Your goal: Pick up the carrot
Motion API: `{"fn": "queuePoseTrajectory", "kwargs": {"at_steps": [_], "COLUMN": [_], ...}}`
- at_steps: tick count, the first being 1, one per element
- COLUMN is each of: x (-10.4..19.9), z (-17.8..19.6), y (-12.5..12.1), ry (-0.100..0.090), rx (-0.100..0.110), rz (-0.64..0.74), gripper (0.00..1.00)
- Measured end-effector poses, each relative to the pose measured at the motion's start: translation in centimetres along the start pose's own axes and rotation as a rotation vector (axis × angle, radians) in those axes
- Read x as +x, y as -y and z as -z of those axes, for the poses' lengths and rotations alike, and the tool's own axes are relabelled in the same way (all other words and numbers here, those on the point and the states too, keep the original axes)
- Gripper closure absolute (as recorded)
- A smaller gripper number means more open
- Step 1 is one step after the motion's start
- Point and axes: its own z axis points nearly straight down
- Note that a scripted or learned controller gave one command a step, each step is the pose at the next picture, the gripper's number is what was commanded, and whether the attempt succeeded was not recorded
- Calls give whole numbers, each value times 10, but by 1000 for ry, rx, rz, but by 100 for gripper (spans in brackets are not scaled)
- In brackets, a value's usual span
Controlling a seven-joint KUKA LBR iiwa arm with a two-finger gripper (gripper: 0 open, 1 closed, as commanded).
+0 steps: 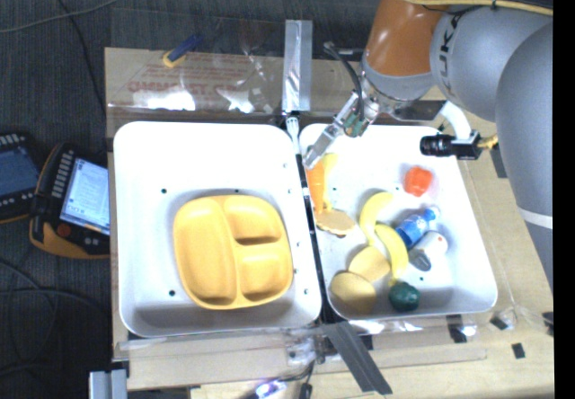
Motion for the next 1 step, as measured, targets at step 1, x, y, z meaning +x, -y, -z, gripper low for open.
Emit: {"fn": "queuePoseTrajectory", "kwargs": {"at_steps": [1], "x": [0], "z": [8], "y": [-1], "ry": [-1], "rx": [-1], "rz": [2], "gripper": [100]}}
